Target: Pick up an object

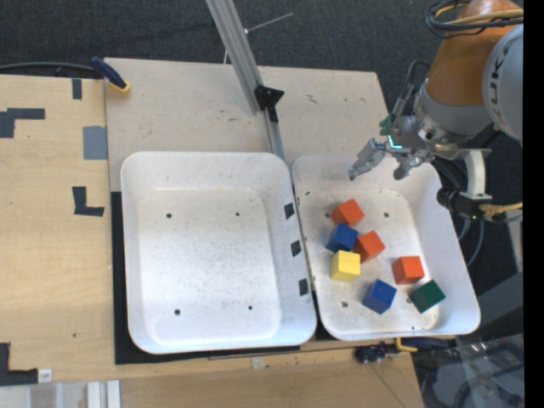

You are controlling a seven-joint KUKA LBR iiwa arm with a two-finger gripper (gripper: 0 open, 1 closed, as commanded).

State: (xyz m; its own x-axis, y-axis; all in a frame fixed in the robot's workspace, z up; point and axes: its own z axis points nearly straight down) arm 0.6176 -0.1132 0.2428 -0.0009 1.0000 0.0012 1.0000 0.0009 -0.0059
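Several small cubes lie in the right bin (442,228): an orange one (348,212), a blue one (342,237), another orange one (371,245), a yellow one (346,265), an orange one (408,269), a blue one (380,296) and a dark green one (427,296). My gripper (380,165) hangs above the far edge of the right bin, open, with its two fingers spread and nothing between them. It is beyond the cubes and apart from them.
The left bin (136,228) sits beside the right one. A slanted metal rail (238,49) runs down from the top to the gap between the bins. A blue and yellow clamp (110,73) lies on the bench at far left.
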